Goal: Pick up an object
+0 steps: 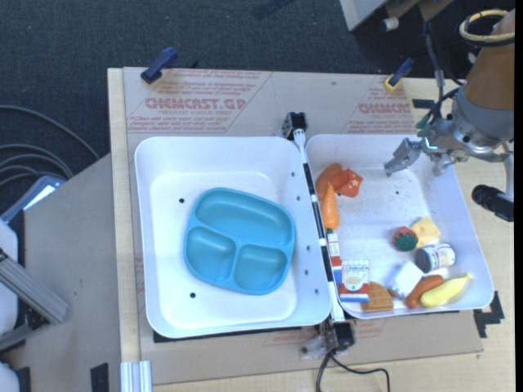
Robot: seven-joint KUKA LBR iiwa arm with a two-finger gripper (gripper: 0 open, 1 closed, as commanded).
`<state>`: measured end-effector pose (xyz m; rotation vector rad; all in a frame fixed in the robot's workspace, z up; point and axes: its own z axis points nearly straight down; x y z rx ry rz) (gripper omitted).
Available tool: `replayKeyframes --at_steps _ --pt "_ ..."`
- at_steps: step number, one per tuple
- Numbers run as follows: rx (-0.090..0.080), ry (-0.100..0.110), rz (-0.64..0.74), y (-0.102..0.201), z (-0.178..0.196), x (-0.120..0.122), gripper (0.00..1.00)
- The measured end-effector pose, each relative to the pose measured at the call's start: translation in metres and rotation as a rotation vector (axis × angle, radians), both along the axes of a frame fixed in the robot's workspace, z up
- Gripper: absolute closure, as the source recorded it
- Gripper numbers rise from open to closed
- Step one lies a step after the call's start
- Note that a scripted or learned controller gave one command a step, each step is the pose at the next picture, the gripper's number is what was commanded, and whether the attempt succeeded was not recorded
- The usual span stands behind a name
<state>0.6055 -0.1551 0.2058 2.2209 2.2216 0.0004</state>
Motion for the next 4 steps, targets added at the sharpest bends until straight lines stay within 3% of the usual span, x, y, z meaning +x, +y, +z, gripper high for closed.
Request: replayKeyframes --at_steps 1,2,3,4 --pt "0.001 0.002 0.0 0.012 -0.122 -0.009 0.0" --pt "-0.002 0.064 0.005 0.028 -0.121 0.048 0.0" --pt "0.0 0.003 -0.001 0.046 -0.121 0.017 0.0" --pt "0.0 0.002 -0.001 0.046 -0.111 0.018 1.0"
